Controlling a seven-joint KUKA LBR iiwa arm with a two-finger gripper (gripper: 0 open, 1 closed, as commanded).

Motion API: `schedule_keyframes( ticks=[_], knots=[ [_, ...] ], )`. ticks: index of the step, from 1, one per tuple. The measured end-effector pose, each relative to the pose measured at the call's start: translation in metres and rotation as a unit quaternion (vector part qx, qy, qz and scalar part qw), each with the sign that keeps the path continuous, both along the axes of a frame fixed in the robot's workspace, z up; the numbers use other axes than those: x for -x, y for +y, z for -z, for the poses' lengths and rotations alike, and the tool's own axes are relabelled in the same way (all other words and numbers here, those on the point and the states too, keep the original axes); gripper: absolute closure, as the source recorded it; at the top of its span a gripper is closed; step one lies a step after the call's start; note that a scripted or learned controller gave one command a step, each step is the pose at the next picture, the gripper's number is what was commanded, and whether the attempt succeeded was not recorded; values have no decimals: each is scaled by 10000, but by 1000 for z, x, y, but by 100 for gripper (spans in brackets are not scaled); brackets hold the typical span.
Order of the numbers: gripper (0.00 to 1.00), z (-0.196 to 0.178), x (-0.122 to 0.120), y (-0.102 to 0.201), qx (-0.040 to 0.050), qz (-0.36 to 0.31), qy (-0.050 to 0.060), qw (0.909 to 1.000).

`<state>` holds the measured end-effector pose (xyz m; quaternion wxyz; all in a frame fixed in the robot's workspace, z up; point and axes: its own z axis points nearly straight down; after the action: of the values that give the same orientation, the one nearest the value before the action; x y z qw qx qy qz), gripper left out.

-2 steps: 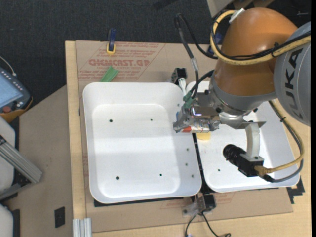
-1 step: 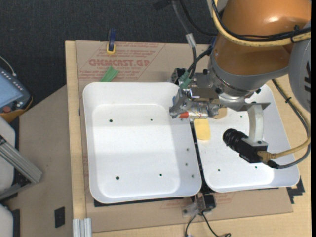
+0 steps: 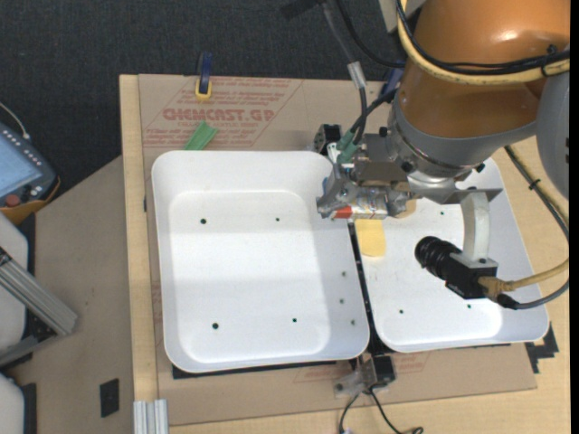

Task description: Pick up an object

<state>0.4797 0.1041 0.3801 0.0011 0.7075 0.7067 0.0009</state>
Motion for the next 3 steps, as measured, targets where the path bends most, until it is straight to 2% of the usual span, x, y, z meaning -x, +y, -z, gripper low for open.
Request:
schedule_keyframes(
  ticks=[1, 2, 3],
  knots=[
    [100, 114, -14, -18, 12, 14, 70, 10000],
    [100, 64, -7, -10, -8, -13, -10, 10000],
    [100, 52, -21, -6, -2, -11, -1, 10000]
  ],
)
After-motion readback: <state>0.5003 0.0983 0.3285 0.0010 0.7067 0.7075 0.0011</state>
